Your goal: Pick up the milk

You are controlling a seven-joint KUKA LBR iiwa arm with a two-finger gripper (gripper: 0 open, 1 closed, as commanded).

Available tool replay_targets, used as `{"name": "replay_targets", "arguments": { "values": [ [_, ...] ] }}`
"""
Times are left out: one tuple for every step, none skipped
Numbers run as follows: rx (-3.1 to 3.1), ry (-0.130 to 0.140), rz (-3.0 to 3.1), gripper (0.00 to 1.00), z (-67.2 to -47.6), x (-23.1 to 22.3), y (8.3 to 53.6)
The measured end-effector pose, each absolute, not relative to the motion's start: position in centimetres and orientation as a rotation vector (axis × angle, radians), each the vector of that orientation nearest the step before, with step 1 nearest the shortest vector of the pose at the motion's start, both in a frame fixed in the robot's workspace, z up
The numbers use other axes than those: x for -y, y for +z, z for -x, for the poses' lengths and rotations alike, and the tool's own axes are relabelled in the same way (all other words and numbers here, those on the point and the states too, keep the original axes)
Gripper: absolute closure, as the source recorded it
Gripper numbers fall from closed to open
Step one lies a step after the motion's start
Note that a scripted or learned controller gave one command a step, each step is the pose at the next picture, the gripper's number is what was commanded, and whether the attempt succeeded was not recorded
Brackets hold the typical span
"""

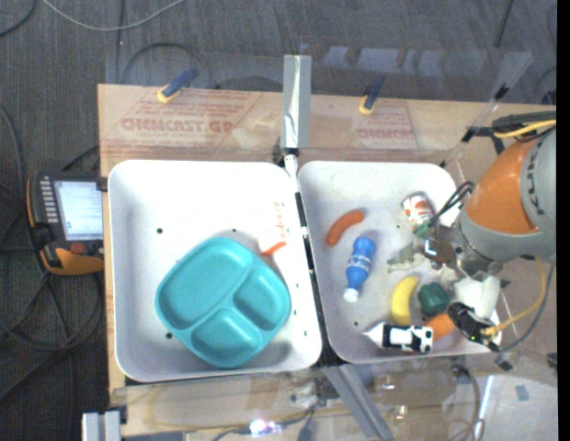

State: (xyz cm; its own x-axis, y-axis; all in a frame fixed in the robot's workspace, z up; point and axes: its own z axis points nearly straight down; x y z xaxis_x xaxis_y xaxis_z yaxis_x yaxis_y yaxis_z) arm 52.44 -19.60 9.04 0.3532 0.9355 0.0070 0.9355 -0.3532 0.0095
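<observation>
Over the right bin [333, 274], near its right wall, the gripper [430, 248] hangs below the arm's orange band [502, 197], and its fingers are too dark and tangled with the wrist hardware to tell whether they are spread or closed, or whether anything sits between them. Just below the gripper, toward the right bin's near edge, lie a dark green object [433, 296] and a yellow banana [404, 297], touching or nearly so. Further toward that bin's near edge, the milk [405, 337], a small white carton with black patches, lies on its side, with an orange object [438, 325] just beside its right end. Above the gripper, toward the right bin's far wall, sits a small can [416, 211] with a red-and-white label. Nearer the right bin's middle, a blue bottle [359, 265] with a white cap lies tilted, and an orange sausage-like piece [345, 225] lies above it. Left of the right bin, the left bin [138, 200] holds a turquoise divided plate [223, 301].
</observation>
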Motion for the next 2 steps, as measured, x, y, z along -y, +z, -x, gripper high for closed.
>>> {"name": "replay_targets", "arguments": {
  "values": [
    [-1.780, 0.010, -2.579, 1.00, -52.35, 19.87, 9.90],
    [-1.783, 0.006, -2.581, 1.00, -52.30, 19.81, 10.68]
  ]
}}
